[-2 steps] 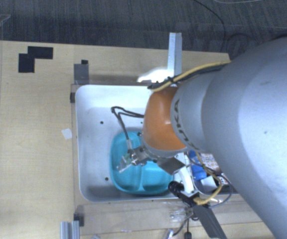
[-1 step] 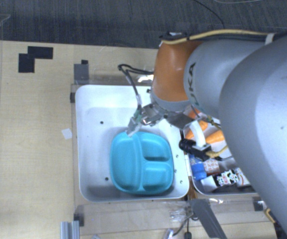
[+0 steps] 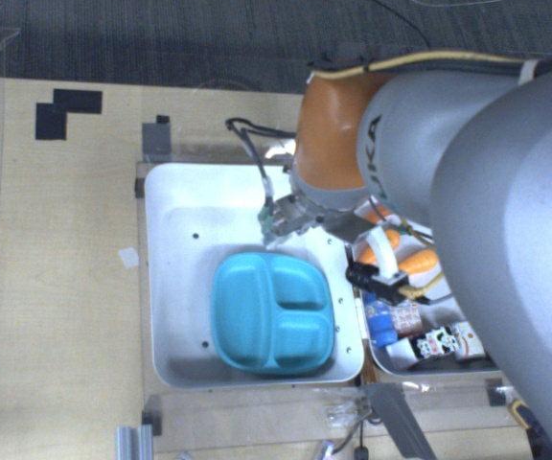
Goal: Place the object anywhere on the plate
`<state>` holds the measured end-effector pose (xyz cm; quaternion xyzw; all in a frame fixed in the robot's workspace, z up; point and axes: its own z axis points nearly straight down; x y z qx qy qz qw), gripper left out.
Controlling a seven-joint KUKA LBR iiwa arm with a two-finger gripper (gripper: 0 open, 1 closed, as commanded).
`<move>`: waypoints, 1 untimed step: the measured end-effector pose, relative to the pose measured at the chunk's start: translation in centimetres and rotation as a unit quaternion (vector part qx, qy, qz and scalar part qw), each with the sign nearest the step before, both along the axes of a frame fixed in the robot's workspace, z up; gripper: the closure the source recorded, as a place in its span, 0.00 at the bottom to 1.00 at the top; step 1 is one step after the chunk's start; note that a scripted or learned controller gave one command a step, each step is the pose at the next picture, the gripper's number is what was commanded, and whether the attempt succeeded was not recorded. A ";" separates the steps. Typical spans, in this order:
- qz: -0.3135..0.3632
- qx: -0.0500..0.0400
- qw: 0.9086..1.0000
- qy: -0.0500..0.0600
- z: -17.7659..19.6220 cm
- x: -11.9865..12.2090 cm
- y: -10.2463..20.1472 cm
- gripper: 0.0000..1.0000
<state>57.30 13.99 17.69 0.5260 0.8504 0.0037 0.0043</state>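
- Plate (image 3: 274,311): blue, divided into compartments, lying in the near half of the left bin (image 3: 175,257), closer to the bin's right wall than its left; all compartments bare.
- Gripper (image 3: 278,220): hanging just past the plate's far edge, near the middle of the left bin's far half; wrist and orange band (image 3: 333,142) directly above it.
- Hand state: cannot tell how far open; tip small, blurred and partly masked by the wrist. Something pale or glinting at the tip, not identifiable as a held object.
- Task object: not identifiable with confidence. Candidates lying in the right bin (image 3: 391,360): an orange item (image 3: 420,260), a blue-capped item (image 3: 383,329), a black-and-white packet (image 3: 444,341), all against that bin's left wall.
- Risk, likely: release from the present spot would land short, on bin floor beyond the plate's far rim, since the tip sits off the plate.
- Risk, likely: empty grasp, giving a drop motion with nothing delivered.
- Risk, possible: descent near the raised plate rim could nudge or tip the plate toward the bin's near wall.
- Hidden: most of the right bin, covered by the arm's grey body (image 3: 487,209).
- Cut off: right bin's far and right walls.
- Hard to read: cables (image 3: 247,142) crossing behind the wrist at the left bin's far edge.
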 end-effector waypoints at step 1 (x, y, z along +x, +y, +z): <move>0.064 -0.001 0.998 0.005 -4.6 -6.2 1.6 1.00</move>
